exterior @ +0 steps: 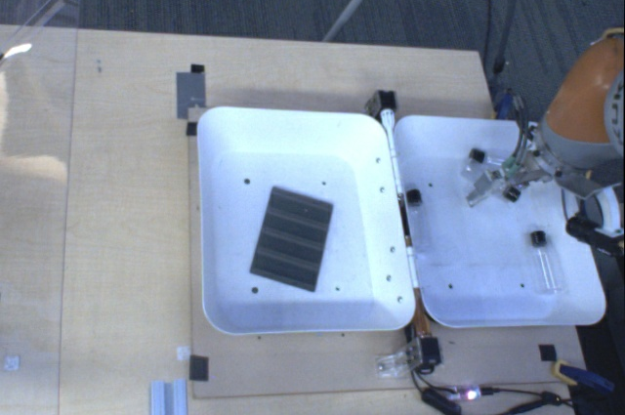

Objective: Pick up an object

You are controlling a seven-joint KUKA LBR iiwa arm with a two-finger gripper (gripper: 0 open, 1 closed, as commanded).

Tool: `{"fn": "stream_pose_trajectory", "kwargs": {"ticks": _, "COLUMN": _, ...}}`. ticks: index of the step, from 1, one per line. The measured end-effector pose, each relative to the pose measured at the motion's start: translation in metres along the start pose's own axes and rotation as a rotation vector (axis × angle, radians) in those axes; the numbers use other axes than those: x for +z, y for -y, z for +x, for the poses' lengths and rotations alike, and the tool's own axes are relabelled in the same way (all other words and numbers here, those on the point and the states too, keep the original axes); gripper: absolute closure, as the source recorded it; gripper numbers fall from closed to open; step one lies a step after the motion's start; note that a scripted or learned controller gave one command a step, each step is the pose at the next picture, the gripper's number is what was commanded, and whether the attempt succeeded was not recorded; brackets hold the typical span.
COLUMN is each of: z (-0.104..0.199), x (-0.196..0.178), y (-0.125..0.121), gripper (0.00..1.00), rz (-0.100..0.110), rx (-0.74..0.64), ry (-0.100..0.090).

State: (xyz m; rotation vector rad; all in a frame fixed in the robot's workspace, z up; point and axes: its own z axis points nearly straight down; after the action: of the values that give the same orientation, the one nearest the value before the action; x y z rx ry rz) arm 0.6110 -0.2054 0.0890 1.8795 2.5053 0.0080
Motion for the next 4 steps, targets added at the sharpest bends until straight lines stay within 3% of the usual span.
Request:
{"fn": "stream_pose_trajectory", "kwargs": {"ticks": 1, "z": -0.019, "x": 0.002, "y": -0.046, "gripper": 0.0, "rz": 0.043, "rx": -0.014, "ry": -0.02}}
{"fn": "stream_pose_trajectory", "kwargs": {"ticks": 2, "z": -0.021, "x": -0.007, "y": -0.046, "gripper": 1.0, "rz": 0.044, "rx": -0.017, "ry": -0.013}}
{"fn": "stream_pose_trajectory", "kwargs": {"ticks": 3, "z": 0.036, "x": -0.129, "y": -0.075, "gripper": 1.0, "rz": 0.0, "rx": -0.051, "ry": -0.001}}
{"fn": "stream_pose_trajectory", "kwargs": {"ticks": 4, "z": 0.136, "x": -0.152, "y": -0.091, "gripper": 1.0, "rz": 0.004, "rx": 0.179, "ry": -0.003}}
